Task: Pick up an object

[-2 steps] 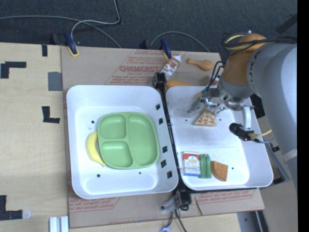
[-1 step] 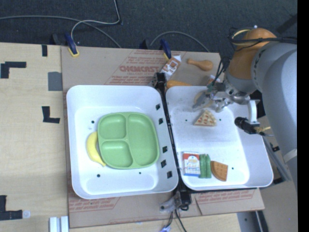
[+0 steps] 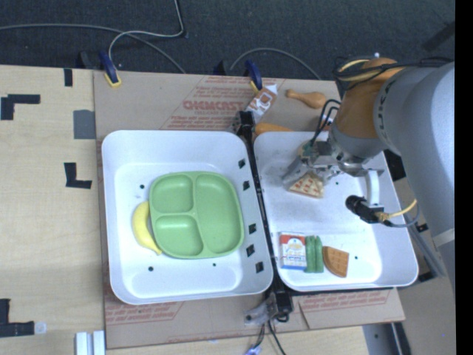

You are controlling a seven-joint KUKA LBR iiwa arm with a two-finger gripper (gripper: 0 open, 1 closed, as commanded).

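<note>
Camera view shows the gripper [image 3: 307, 170] low in the right bin [image 3: 392, 261], its fingers [image 3: 294, 174] spread wide over a waffle-patterned slice [image 3: 308, 188] near the bin's far edge. A small box [image 3: 293, 251], a green piece [image 3: 314, 254] and an orange wedge [image 3: 335, 261] line its near edge.

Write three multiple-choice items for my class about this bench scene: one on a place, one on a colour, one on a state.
1. Where does the banana lie?
A. Left bin, beside the plate
B. Right bin
C. On the cardboard

2. What colour is the divided plate?
A. Red
B. Green
C. Blue

3. Where is the tool?
A. Over the left bin
B. Over the right bin, at the waffle piece
C. Off the bench

Key: 1 A, it curves along the plate's left edge; 2 B, plainly green; 3 B, it sits above the right bin.
</note>
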